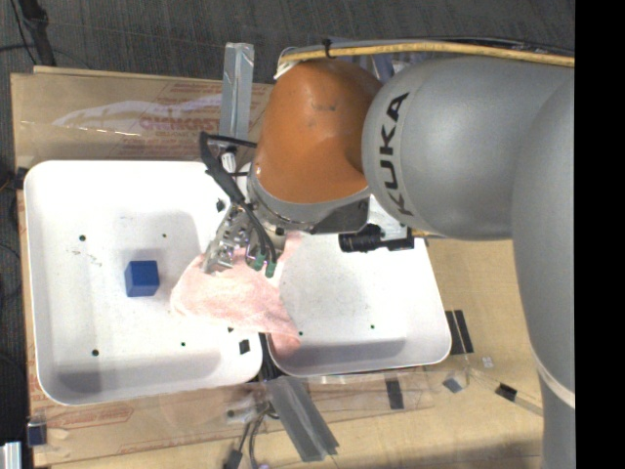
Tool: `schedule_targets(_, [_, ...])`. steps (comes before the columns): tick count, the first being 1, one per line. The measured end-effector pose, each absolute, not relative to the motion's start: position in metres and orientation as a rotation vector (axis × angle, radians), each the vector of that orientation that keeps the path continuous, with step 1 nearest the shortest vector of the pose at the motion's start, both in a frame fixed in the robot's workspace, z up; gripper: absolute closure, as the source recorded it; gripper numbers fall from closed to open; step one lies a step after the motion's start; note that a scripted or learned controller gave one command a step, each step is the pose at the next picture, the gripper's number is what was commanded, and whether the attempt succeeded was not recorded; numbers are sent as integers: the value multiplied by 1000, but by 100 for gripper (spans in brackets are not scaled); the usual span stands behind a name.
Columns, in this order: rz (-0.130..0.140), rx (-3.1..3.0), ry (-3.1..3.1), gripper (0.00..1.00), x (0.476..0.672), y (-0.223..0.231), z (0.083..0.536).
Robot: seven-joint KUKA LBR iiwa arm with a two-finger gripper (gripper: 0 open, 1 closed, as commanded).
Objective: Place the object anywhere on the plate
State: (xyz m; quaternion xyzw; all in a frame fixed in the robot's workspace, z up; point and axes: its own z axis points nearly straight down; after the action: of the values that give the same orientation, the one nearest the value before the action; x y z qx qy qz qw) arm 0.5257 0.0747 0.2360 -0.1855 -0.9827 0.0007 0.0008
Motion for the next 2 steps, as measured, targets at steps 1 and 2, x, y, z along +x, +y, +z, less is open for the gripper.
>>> schedule_targets(1, [1,7,-3142,100,514,122,225])
schedule_targets(2, [2,15,-3141,100,494,169,231])
